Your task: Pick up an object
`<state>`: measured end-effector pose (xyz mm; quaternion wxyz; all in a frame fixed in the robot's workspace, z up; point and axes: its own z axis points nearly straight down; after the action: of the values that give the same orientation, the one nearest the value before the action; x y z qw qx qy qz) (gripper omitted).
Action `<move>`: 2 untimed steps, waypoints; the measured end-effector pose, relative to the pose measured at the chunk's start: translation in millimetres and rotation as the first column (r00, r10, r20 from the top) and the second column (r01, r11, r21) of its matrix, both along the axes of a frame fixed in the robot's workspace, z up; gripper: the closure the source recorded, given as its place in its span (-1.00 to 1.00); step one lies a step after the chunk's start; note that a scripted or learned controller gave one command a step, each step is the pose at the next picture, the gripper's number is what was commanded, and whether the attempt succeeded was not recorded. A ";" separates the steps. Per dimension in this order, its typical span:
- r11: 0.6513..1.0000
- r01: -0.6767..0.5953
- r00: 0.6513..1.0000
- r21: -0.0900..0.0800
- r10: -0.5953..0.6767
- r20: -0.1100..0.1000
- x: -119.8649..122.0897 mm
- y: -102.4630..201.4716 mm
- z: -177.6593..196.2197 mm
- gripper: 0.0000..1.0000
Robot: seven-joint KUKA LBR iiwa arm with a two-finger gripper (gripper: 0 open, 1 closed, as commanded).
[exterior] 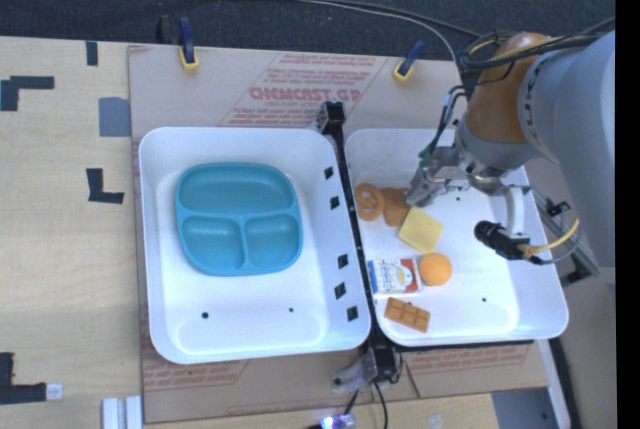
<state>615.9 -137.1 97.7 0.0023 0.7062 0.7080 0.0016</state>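
One arm bent low into right bin (540,317), fingers (418,189) beside cheese wedge (421,230), spread unclear.

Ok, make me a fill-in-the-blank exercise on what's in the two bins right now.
1. The blue divided tray lies in the ____ bin.
2. The orange ball sits in the ____ bin.
3. The gripper hangs over the right bin, beside the ____ block.
4. The tray has ____ compartments.

Missing words: left; right; yellow; three
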 end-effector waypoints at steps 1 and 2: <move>1.000 0.000 1.000 0.001 0.000 -0.002 -1.3 11.0 53.1 1.00; 1.000 0.001 1.000 0.001 -0.001 -0.002 0.4 11.1 95.6 1.00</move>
<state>616.3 -126.0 193.3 0.0013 0.7065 0.7077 0.0011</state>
